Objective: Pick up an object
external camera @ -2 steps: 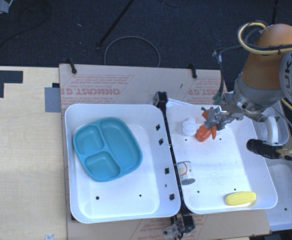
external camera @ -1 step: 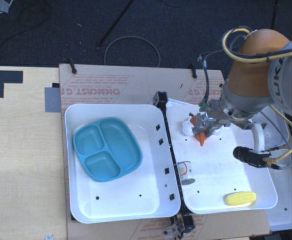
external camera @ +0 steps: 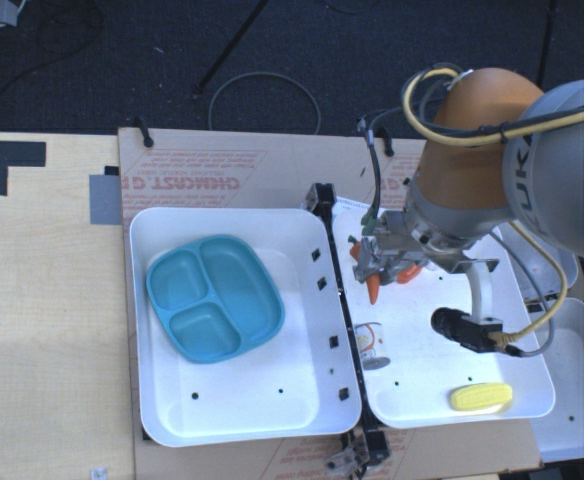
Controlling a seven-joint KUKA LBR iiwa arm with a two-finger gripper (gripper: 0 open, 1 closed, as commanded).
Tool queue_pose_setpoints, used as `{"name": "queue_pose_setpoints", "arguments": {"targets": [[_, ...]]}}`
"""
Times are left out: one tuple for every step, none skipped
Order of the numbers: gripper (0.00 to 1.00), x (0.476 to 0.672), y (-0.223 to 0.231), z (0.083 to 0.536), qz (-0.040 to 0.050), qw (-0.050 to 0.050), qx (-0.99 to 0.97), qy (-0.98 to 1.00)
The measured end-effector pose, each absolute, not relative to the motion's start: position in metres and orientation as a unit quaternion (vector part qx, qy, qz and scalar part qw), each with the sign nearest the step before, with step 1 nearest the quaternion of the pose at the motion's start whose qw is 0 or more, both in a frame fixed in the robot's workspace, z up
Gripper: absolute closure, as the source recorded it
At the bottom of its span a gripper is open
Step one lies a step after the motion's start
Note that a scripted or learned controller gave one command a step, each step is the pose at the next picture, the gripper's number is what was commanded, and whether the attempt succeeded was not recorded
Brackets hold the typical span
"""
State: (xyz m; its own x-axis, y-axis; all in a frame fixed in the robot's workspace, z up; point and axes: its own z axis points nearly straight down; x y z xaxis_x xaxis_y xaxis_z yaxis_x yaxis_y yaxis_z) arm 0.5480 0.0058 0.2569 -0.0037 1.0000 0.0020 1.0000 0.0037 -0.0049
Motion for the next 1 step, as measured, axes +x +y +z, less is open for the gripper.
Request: {"name": "queue_pose_setpoints", "arguments": {"targets": [[1.00,0.5256,0.0569,0.2383,0.0019,0.003,-0.706,-0.709]]}}
